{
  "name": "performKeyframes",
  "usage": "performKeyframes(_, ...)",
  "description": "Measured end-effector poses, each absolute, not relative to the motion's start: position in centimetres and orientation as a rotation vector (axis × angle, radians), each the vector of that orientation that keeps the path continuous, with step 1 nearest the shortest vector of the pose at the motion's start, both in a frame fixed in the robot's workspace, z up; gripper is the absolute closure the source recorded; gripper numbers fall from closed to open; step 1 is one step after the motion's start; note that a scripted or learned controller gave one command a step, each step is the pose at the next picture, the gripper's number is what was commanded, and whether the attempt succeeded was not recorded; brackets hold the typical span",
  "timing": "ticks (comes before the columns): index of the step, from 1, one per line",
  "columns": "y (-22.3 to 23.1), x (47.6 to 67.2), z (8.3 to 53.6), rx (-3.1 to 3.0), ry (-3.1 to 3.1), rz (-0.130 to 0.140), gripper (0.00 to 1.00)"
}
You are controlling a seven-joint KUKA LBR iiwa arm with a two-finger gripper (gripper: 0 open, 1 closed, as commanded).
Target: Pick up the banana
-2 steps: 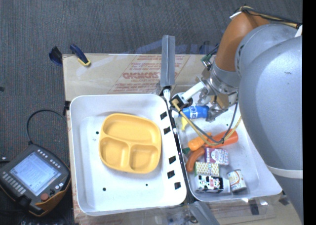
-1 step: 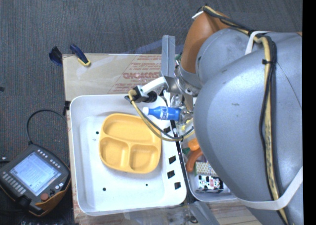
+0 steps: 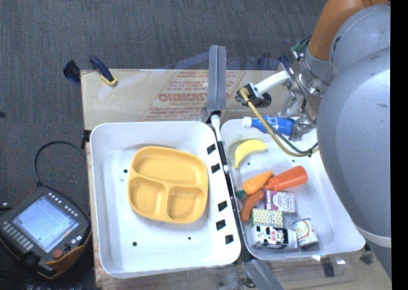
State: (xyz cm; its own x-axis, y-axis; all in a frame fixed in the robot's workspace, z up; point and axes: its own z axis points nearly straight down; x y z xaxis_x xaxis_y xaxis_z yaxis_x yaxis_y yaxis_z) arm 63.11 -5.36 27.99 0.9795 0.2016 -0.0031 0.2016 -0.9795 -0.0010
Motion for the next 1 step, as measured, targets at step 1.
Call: performKeyframes(1,-3.74,62.25,18.57,-3.123,-0.321,0.01,1.0)
